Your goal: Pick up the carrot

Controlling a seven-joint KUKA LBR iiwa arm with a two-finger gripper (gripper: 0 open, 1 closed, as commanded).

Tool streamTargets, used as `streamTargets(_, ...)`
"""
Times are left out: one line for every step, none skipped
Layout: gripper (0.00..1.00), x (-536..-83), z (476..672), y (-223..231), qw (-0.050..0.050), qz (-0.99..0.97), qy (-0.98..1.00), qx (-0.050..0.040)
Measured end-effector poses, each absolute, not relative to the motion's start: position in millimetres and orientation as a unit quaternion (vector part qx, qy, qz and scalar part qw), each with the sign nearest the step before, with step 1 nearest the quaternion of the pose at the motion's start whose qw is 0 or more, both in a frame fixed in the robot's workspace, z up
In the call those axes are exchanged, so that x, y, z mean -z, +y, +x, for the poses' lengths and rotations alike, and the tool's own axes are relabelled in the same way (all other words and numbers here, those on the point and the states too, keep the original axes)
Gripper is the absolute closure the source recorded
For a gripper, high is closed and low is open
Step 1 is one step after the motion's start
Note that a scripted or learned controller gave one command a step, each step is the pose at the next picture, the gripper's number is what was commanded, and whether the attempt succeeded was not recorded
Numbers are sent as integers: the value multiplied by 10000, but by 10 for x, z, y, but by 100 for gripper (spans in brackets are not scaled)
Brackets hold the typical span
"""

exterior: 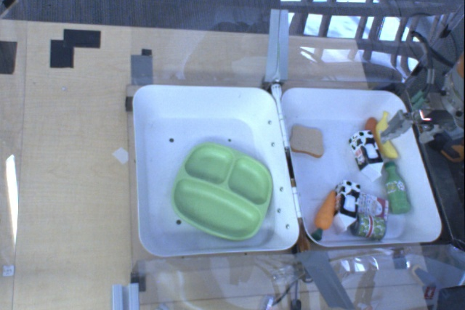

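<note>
Camera view, looking down at a slant, starts on the left with the left bin [145, 156], where a green divided plate [221, 190] lies toward the near side. Across the divider, the right bin [327, 109] has a slice of bread [307, 141] lying alone near its left wall. The carrot [325, 212] lies near the front left corner of that bin, tilted, its lower tip close to the wall and its upper end touching a black-and-white carton [348, 201]. A can [370, 221] lies just beside that carton. Further right a green bottle [397, 189] lies below a second black-and-white carton [367, 149], with a banana [386, 138] and something orange behind it, partly covered. My gripper [396, 125] sits over that far cluster, well apart from the carrot; it is blurred and partly cut off, so I cannot tell its state.
</note>
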State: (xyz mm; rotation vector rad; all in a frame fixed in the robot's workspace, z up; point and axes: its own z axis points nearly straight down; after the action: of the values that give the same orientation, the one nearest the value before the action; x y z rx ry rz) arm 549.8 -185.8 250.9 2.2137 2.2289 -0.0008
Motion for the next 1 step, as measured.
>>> streamTargets(0, -1691, 4900, -1194, -9, 7028, 7114, 6)
